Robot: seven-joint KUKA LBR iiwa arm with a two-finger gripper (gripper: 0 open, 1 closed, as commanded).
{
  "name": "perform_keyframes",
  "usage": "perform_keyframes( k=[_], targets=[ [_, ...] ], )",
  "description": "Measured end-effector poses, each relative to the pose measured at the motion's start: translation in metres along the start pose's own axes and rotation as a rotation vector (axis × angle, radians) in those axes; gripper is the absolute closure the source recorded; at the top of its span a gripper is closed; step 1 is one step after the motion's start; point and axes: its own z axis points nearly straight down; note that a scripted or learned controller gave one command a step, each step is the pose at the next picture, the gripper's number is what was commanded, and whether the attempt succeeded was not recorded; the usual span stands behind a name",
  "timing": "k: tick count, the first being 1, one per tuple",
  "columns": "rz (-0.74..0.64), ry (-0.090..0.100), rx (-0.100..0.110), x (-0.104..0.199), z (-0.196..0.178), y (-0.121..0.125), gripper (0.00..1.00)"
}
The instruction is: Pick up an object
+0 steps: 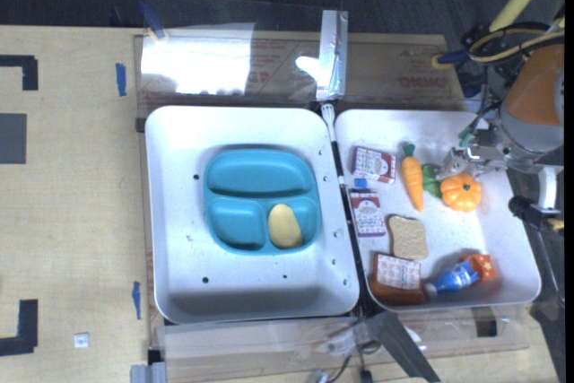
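One toy pumpkin (461, 192) sits in the right bin (525, 260) just under the gripper (471, 159), whose grip state I cannot tell, so a good pick probably means descending squarely over it, clear of the carrot (412, 179)

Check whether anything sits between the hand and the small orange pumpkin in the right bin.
Nothing visible does. The hand hangs just above the upper edge of the pumpkin. The green piece and the carrot lie to the pumpkin's left, off the hand's path.
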Motion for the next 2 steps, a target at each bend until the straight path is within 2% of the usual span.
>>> perform_keyframes(
  k=[1, 2],
  targets=[
    [0.056, -0.004, 0.004, 0.086, 0.001, 0.054, 1.00],
    [0.518, -0.015, 0.007, 0.106, 0.003, 0.050, 1.00]
  ],
)
